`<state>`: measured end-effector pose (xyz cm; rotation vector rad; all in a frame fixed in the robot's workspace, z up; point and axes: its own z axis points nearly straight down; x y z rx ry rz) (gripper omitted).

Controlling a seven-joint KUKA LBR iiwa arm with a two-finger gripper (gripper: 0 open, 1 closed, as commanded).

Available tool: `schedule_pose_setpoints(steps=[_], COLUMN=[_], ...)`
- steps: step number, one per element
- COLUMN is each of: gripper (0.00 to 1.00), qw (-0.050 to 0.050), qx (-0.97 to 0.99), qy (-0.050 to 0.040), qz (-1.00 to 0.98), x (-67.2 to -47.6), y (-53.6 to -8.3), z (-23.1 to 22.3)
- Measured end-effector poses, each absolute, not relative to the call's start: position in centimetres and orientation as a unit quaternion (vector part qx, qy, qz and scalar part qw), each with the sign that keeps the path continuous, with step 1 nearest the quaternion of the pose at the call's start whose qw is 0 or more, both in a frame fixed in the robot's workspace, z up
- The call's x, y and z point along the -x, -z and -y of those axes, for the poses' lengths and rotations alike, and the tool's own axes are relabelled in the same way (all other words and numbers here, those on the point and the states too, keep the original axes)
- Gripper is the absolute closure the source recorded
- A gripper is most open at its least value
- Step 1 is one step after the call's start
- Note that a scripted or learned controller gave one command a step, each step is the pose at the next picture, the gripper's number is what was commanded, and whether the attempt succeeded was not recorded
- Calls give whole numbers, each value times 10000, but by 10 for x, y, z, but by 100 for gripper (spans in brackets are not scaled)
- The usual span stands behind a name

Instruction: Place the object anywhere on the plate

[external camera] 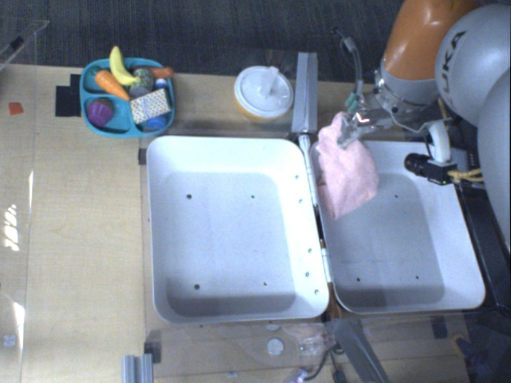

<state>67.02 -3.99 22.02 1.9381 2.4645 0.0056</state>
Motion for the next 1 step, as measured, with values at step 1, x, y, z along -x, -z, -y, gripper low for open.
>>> schedule_pose_setpoints(steps=[1], gripper=[100], qw=[34], qx=[-6151], qy=[-16], qz=[-7885], x=[-672], y=[-226], z=[38])
